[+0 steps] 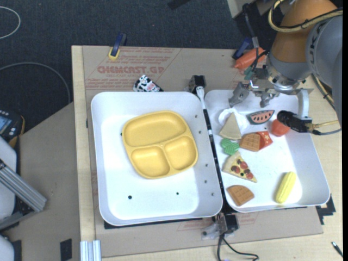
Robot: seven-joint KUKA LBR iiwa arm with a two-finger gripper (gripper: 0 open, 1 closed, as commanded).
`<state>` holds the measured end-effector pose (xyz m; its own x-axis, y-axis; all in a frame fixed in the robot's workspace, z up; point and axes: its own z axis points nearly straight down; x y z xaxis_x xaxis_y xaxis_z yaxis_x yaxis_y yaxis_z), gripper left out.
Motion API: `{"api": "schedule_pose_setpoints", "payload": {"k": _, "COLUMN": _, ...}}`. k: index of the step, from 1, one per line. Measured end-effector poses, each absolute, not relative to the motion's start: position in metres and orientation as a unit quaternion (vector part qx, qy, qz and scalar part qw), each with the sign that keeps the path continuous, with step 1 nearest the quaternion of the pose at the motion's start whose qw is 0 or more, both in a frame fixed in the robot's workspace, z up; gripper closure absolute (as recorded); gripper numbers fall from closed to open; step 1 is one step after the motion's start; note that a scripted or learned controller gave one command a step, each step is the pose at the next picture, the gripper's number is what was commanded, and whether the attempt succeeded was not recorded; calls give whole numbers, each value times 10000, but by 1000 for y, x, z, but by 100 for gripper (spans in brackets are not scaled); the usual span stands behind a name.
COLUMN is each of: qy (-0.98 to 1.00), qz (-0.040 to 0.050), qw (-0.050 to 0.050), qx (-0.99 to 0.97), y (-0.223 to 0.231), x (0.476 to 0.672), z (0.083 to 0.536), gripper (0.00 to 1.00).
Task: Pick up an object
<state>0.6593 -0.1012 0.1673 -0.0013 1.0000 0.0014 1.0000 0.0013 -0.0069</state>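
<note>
1. Read the red lettering on the brown board (157, 64) under the bins: it shows "CHEMCAST GP", with smaller repeat lines that are too blurred to make out.
2. Note the tabletop (81, 162): a flat tan surface that carries two shallow white bins side by side. Dark carpet (109, 10) lies beyond it, with a thin pale cable loop at the far left.
3. Locate the left bin (109, 200). It holds one yellow divided tray (159, 143) with three compartments, set near the bin's centre.
4. Locate the right bin (307, 162). It holds the toy food items: a tan wedge (231, 127), a watermelon slice (260, 116), a red piece (280, 128), a waffle-patterned piece (252, 142), a green piece (230, 146), a pizza slice (238, 167), a brown cookie-like piece (240, 194) and a corn cob (285, 187).
5. Find the gripper (253, 94) over the far edge of the right bin, just beyond the tan wedge and the watermelon slice. Its two fingers hang spread apart, released, with nothing between them.
6. Observe the arm: the orange band (299, 26) sits above the grey wrist at the upper right.
7. Note the small items beyond the bins: a blue-and-yellow clamp (116, 47), a black-and-white patterned object (147, 84), and a black clip (197, 83) between the bins' far corners.
8. Note a black cable (228, 243) running off the near edge of the tabletop.
</note>
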Motion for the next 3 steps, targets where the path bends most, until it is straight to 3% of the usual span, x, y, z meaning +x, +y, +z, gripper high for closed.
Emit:
{"api": "schedule_pose_setpoints", "payload": {"k": 1, "qy": -7076, "qz": 22, "qw": 32, "qx": -7066, "y": -95, "x": 655, "z": 105, "gripper": 0}}
{"api": "schedule_pose_setpoints", "payload": {"k": 2, "qy": -7072, "qz": 15, "qw": 21, "qx": -7070, "y": -94, "x": 655, "z": 83, "gripper": 0}}
{"api": "schedule_pose_setpoints", "payload": {"k": 3, "qy": -7074, "qz": 8, "qw": 12, "qx": -7068, "y": -94, "x": 656, "z": 97, "gripper": 100}}
